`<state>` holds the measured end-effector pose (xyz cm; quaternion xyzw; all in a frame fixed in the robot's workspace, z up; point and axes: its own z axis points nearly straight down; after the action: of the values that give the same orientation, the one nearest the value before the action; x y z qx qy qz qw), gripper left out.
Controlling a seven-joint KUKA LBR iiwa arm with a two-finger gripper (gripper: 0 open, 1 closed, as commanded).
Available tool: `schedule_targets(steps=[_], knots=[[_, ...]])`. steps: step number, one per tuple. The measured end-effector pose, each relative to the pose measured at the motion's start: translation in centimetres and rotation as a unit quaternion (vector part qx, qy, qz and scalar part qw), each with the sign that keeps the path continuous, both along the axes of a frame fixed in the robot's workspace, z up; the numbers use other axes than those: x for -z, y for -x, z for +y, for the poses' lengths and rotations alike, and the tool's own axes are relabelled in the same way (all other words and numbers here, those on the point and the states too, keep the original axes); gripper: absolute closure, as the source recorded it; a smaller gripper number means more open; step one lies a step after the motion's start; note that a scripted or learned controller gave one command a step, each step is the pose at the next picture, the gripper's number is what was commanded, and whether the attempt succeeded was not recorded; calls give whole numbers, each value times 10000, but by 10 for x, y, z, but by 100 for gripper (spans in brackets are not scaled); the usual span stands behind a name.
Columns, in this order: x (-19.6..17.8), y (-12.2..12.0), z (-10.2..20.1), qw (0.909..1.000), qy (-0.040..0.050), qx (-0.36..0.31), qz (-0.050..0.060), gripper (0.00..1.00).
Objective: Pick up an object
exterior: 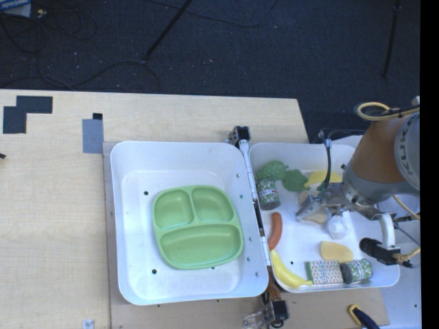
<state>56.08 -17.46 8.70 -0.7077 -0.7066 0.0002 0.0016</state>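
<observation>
Left bin [123,184]: open floor round green divided plate [197,226]; my approach there unobstructed. Right bin [357,279]: crowded. Can [267,195], broccoli [273,171] along divider; sausage [275,229], banana [287,271] below; patterned cylinder [339,272] at front wall. My gripper [317,207] sits mid-bin; small gap beside yellow piece [335,251], possibly passable.

Divided plate [197,226] in left bin [123,184]; banana [287,273] in right bin [291,153].
</observation>
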Motion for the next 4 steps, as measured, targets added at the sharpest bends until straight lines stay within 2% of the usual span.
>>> schedule_targets(steps=[1,2,3,4], knots=[[0,85,-32,10000,2,7,-1,0],[-33,-13,-6,10000,0,-13,20,0],[-3,-86,-21,10000,-5,-26,-24,0],[-2,-86,-34,10000,-43,-24,1,0]])
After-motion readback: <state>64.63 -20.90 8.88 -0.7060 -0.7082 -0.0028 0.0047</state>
